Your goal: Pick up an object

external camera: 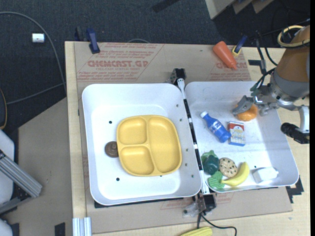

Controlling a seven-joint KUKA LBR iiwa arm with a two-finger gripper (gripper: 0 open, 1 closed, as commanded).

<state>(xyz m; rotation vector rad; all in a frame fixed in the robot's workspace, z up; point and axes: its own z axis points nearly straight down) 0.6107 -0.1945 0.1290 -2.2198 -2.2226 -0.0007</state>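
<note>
Positioned over the far part of the right bin [275, 146], the tool [247, 107] is seen right at an orange object [247, 114], which looks like a small round fruit. Grey tool parts are seen on both sides of the orange object and partly over it, but how far the tool is open cannot be told, nor whether the object is truly gripped or merely touched. Whether the object rests on the bin floor or has been raised slightly cannot be decided from this slanted view.

As a judgement, the task is taken to be at the grasp stage: the approach appears done, while a confirmed hold and a clear lift are left.

Elsewhere in the right bin, a blue bottle [214, 126] and a small carton [237, 133] are found near the middle, with a green toy [210, 162], a cookie [228, 166], a banana [236, 176] and a white block [265, 173] along the near side. In the left bin [98, 132], a yellow divided plate [148, 145] is seen, with a brown disc [111, 149] touching its left edge.
</note>
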